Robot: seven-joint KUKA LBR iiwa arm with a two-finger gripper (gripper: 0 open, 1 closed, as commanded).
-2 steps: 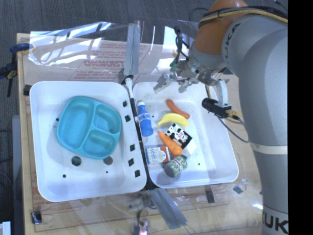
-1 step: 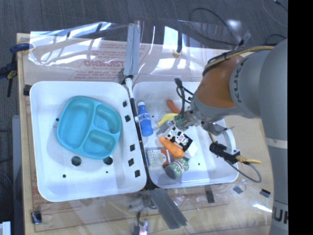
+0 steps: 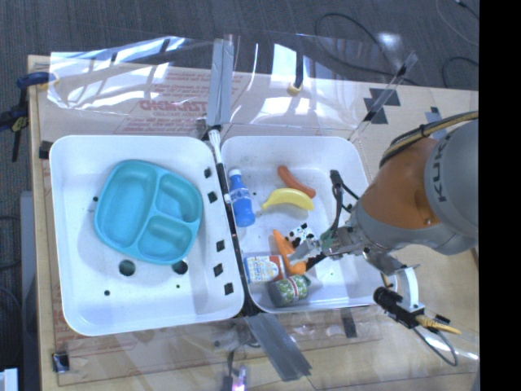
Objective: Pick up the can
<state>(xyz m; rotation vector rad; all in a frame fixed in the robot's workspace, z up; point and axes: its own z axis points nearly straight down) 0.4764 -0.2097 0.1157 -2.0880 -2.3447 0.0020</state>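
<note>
Though the end effector [image 3: 313, 255] hangs low inside the right bin [image 3: 354, 157], just beside the can [image 3: 289, 290], the can lies on its side on the bin floor against the near wall, not lifted. Whether the end effector is wide or narrow I cannot tell (clutter crowds it), so closing on the can and raising it remain, by my judgement.

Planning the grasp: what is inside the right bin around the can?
In the right bin the can lies at the near edge, a small carton and a carrot touching it. Farther back: banana, sausage, blue bottle. The gripper covers what lies beneath.
</note>
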